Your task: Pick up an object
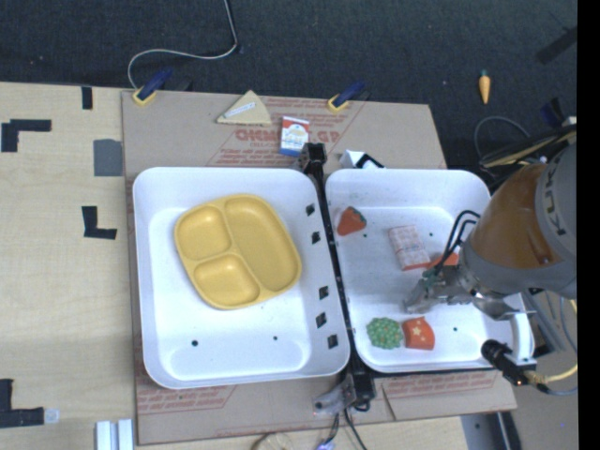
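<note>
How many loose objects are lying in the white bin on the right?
4: an orange-red piece near the bin's upper left, a pale wrapped packet mid-bin, a green bumpy item and a red block side by side near the front. The arm may hide more.

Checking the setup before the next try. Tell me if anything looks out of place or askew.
Nothing looks spilled or broken. The yellow divided plate lies at a slant in the left bin, not square to its walls. A small red and white box and a wedge-shaped piece lie on the cardboard above the bins, outside them.
</note>
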